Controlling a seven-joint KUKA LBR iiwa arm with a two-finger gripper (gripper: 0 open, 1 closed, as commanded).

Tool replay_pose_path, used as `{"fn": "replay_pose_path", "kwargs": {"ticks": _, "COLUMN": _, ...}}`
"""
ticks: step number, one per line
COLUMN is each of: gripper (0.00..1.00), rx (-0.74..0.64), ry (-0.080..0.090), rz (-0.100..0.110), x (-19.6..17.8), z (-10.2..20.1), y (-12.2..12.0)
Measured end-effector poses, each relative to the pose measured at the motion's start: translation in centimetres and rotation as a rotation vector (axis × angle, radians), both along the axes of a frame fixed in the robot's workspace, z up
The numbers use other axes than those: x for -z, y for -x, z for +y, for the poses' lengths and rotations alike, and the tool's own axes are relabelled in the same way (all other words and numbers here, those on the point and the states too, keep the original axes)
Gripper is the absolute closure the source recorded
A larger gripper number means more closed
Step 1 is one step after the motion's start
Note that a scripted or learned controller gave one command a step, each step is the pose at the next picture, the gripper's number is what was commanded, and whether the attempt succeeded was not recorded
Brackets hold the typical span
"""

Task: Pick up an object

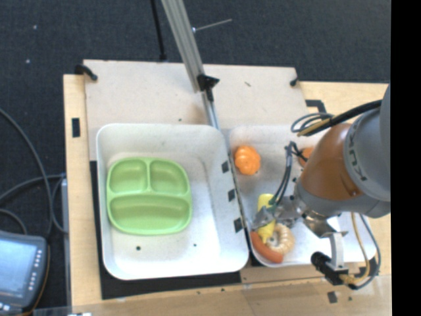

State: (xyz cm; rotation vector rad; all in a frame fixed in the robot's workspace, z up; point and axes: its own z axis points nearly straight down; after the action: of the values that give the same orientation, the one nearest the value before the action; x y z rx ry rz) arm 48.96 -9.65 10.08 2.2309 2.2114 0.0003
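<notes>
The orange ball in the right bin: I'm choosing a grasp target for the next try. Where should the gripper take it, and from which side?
Take the orange ball across its middle, coming straight down from above. It looks round and sits alone near the right bin's left wall, apart from the yellow and red pile, so a top grasp seems least obstructed.

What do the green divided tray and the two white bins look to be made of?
Green divided tray: likely moulded plastic, one even colour, smooth rounded dividers, a soft sheen. White bins, left bin and right bin: probably plastic too, matte with faint dark speckling and rounded corners; coated metal cannot be excluded from this view.
</notes>
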Motion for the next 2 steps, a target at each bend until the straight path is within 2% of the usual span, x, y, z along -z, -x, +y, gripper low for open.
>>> {"fn": "replay_pose_path", "kwargs": {"ticks": 2, "gripper": 0.00, "rx": -0.005, "ry": 0.000, "rz": -0.001, "x": 0.00, "z": -0.20, "y": -0.02}}
